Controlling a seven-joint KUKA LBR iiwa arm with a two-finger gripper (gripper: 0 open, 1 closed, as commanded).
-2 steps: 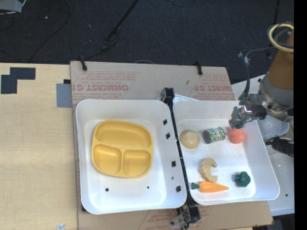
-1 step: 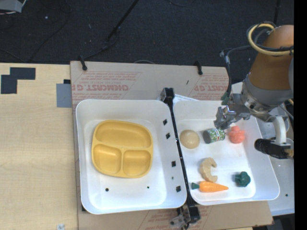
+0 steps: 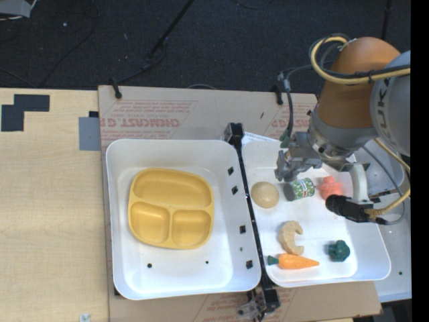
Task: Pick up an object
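Note:
The right bin (image 3: 375, 263) holds several small items. A beige round piece (image 3: 265, 194) lies near its left wall. A small can with a green label (image 3: 303, 188) lies on its side beside a salmon-pink piece (image 3: 330, 186). Nearer the front are a tan curved piece (image 3: 291, 237), an orange carrot (image 3: 297, 262) and a dark green lump (image 3: 338, 250). My gripper (image 3: 289, 171) hangs low over the bin's back part, just up and left of the can and close to it. Nothing shows held in it.
A yellow divided plate (image 3: 171, 206) fills the middle of the left bin (image 3: 120, 180). A black divider rail (image 3: 244, 206) runs between the bins. The arm's grey and orange body (image 3: 355, 92) and a black cable fitting (image 3: 348, 208) overhang the right bin's right side.

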